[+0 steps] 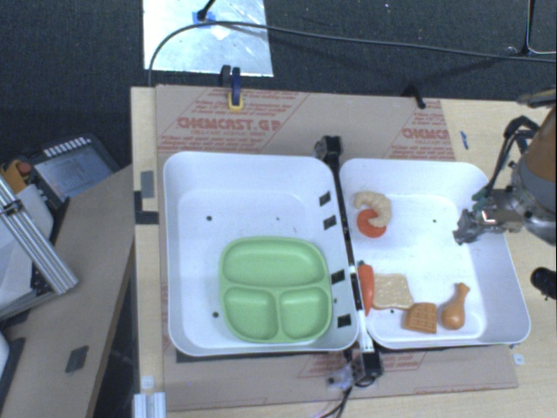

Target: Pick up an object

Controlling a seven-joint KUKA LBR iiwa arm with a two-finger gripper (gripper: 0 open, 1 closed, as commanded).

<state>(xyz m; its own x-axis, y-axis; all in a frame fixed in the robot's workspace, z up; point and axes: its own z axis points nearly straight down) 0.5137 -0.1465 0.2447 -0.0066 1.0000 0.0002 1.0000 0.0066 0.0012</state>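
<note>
Objects: six food toys, all in right bin (496, 233), none lifted
Croissant (372, 203): pale, curled, far-left part of right bin, near divider between bins
Tomato (372, 223): red, round, touching croissant on its near side
Carrot (366, 287): red-orange stick, lies along left wall of right bin, near-left area
Toast (391, 291): tan slice, flat, just beside carrot on its right
Waffle piece (421, 319): orange-brown square, near edge of right bin, touching toast's near-right corner
Drumstick (455, 306): brown, tilted, just right of waffle piece, thin end pointing toward far-right
Left bin (187, 233): white, shallow, sits beside right bin, walls touching at centre
Green tray (275, 288): three compartments, in near half of left bin, nothing in compartments
Arm (540, 181): grey, enters from right edge, over right wall of right bin
Claw (468, 231): dark, at right edge of right bin, about mid-depth; well apart from croissant and tomato, clear of drumstick
Claw state: cannot tell whether apart or together, too small and dark; nothing seen between them
Surface (287, 116): brown cardboard sheet with red print under both bins
Clamp (233, 90): yellow-and-black, on far edge of cardboard
Cable (348, 37): black, runs across dark floor beyond far edge
</note>
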